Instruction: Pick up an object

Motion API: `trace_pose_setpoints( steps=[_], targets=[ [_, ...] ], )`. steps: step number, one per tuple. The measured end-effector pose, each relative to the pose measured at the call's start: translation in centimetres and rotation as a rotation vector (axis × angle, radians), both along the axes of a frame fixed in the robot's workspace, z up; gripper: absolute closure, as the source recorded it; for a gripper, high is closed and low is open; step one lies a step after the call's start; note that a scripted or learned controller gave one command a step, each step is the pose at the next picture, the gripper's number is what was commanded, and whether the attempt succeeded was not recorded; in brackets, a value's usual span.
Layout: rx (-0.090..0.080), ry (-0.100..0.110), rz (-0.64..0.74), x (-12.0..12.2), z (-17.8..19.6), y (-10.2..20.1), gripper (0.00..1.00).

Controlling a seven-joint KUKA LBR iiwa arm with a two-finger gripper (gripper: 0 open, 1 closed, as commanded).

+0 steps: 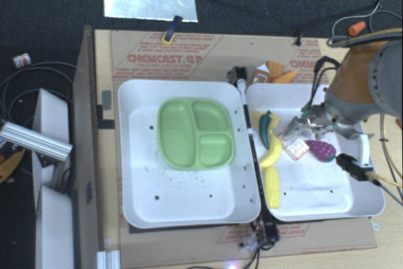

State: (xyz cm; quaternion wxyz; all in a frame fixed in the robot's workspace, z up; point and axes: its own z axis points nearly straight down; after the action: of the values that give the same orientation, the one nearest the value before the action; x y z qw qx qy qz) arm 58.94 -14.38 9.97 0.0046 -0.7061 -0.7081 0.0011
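Observation:
My gripper [295, 129] hangs low over the right bin [315, 198], in its upper middle. Just below its tip lies a small pale packet with a red pattern [296, 148], and beside that a purple bunch of grapes [322, 150]. Along the bin's left side lie a green pepper [265, 124], a yellow banana [272, 152] and a yellow corn cob [271, 186]. The packet appears to touch the gripper tip, but nothing shows between the fingers.
The left bin [145, 198] holds a green divided plate [194, 133]. An orange toy [277, 74] lies on the cardboard behind the right bin. The arm covers the right bin's upper right corner.

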Motion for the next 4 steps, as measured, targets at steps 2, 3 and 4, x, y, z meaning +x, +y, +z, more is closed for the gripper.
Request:
trace_pose_setpoints(
  steps=[2,3,4],
  targets=[
    [-0.004,-0.007,-0.002,4.4,-1.6,5.9,0.00],
    [-0.005,-0.006,-0.004,0.3,-1.5,4.5,0.00],
    [-0.005,-0.006,-0.002,-2.1,-1.6,5.4,0.00]
  ],
)
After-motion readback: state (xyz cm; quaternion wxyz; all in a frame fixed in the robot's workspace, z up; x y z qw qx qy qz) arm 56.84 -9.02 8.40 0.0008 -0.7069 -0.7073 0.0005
